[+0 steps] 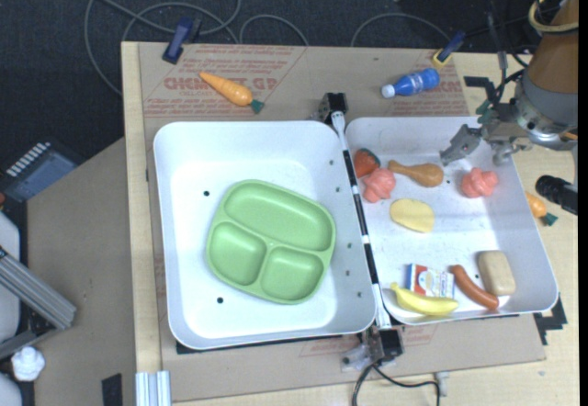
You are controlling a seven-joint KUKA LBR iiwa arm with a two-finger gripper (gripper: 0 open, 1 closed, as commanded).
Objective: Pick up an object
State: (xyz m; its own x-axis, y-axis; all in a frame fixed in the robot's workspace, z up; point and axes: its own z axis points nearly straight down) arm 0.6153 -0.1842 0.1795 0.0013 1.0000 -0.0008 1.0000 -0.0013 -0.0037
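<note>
Gripper (480, 143) hovers over right bin (542, 257), fingers spread, holding nothing; pink toy (479, 182) just below; pick not yet made.

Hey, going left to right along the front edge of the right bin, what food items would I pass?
Banana → sausage → bread roll.

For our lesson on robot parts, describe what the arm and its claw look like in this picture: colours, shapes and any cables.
The arm enters from the right: a rounded orange-brown band above a grey, cylindrical wrist. Thin dark cables run beside it. The claw is grey metal with two slim, angular fingers spreading from a small block. No markings can be made out on it.
</note>
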